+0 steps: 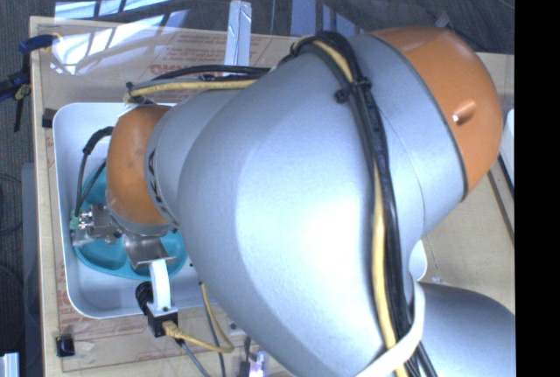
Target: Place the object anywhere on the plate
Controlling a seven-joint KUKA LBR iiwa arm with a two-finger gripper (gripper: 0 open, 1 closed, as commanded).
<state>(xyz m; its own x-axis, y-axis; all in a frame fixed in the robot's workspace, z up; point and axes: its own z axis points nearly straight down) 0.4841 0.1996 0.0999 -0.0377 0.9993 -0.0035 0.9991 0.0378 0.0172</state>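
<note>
The arm [324,191] stretched in from the right and covered most of the bench, its grey bulk hiding nearly all of the right-hand bin and much of the left one. The wrist, with its orange band [131,165], hung over the middle of the left bin [66,157], which suggested the program had carried it there because the plate lay in that bin. The plate [94,254] was teal and rested on the bin's white floor toward the near-left part; only a crescent of it could be seen past the wrist, at the left and near sides. The gripper [98,225] sat directly above the plate, low and apparently close to its surface (a posture that would suit setting something down). Its state could not be told, since the wrist housing and cables covered it from above. The object itself could not be picked out: whether it was carried under the wrist or already lay on the hidden part of the plate was unclear. No other item was visible on the exposed bin floor. A white bracket [159,288] hung off the wrist toward the bin's near wall.
</note>
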